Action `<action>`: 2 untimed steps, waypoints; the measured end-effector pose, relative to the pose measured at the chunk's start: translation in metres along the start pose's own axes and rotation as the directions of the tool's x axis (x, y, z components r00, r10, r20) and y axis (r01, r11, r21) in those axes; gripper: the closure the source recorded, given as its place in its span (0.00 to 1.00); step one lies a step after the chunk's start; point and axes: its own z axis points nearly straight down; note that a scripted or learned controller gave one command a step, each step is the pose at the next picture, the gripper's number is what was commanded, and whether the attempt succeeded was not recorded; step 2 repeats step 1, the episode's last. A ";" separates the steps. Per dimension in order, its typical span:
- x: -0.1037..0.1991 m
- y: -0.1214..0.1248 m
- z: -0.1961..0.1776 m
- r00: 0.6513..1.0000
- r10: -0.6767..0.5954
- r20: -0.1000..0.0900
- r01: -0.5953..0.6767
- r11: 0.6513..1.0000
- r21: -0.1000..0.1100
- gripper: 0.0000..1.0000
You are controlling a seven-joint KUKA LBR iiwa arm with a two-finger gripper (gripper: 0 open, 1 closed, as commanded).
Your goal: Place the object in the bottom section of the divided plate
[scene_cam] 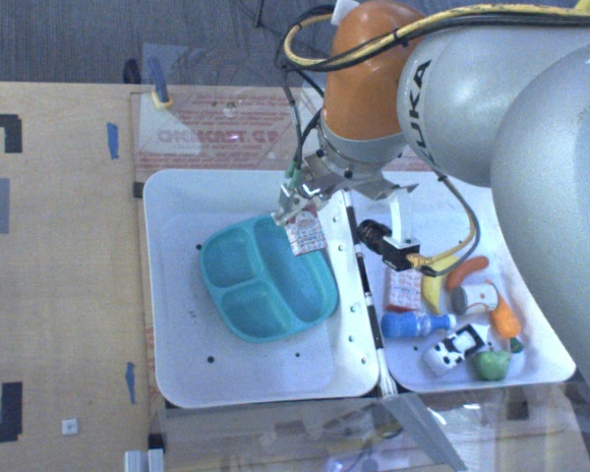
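Fingers [297, 207] clenched on one small packet [306, 235], white with red print, hanging over the upper right edge of one teal divided plate [265, 278]. Plate: smooth plastic, three compartments, in the left bin [177, 264]. Right bin [546, 357] has several toys, including one blue bottle [414, 324].

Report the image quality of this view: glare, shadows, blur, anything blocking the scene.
Camera view: even, soft lighting; mild glare on the grey arm and white bins; faint shadows beside the blue divided plate; small toys in the right bin look slightly soft; the arm hides that bin's upper right corner.
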 end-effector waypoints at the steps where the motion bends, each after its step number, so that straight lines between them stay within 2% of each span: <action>1: -0.001 0.000 -0.001 1.000 0.001 0.000 -0.001 1.000 -0.002 0.00; 2: -0.001 0.000 -0.001 1.000 0.001 0.000 -0.001 1.000 -0.002 0.00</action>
